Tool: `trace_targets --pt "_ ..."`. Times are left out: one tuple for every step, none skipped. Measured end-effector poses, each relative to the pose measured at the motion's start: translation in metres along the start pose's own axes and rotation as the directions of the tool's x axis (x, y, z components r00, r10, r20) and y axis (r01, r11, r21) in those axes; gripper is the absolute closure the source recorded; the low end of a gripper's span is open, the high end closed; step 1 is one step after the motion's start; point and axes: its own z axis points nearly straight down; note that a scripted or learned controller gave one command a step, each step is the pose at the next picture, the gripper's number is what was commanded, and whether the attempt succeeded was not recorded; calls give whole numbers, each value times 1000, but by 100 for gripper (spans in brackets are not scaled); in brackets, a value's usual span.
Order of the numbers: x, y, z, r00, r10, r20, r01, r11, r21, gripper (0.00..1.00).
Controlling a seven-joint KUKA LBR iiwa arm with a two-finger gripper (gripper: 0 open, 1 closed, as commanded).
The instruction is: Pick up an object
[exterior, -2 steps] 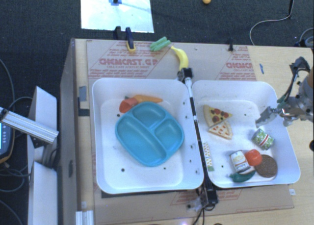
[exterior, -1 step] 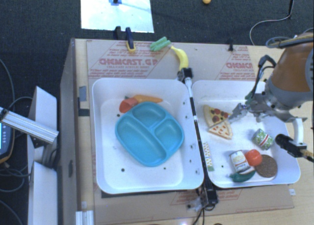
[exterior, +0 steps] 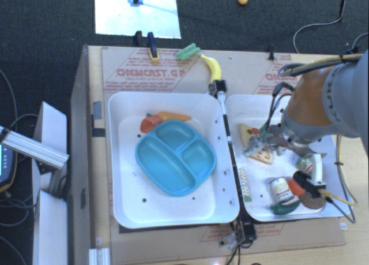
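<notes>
the gripper (exterior: 260, 144) hangs over a yellow pizza slice (exterior: 262, 156) mid right bin (exterior: 242, 108); a can (exterior: 281, 188) near its front edge; jaw state unclear

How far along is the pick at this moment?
Done: the arm has reached into the right bin. In hand: the gripper sits low over the pizza slice toy, which lies on the bin floor. Left: a visible grasp and lift; nothing looks raised yet.

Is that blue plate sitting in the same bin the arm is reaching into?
No, the blue plate lies in the left bin, while the gripper is over the right bin.
</notes>
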Motion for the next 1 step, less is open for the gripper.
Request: trace_targets --pt "-1 2 -12 1000 0 1 0 1000 -5 100"
